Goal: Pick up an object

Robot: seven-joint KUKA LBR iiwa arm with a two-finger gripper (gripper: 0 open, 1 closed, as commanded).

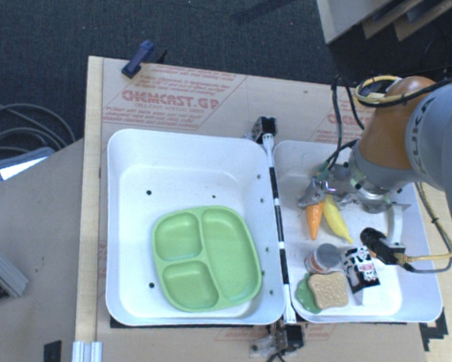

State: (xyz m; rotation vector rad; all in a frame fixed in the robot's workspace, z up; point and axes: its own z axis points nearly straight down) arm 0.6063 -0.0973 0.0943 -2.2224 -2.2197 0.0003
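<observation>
The right bin holds several small objects. An orange carrot and a yellow banana lie side by side near its middle. Below them are a small can, a slice of bread on a green piece, and a black-and-white toy. My gripper hangs low over the upper part of this bin, just above the tops of the carrot and banana. The wrist hides most of it.
The left bin holds a green divided plate. A black clip sits at the top of the wall between the bins. The bins rest on a cardboard sheet, where a blue object lies at the far corner. Cables trail along the arm's right side.
</observation>
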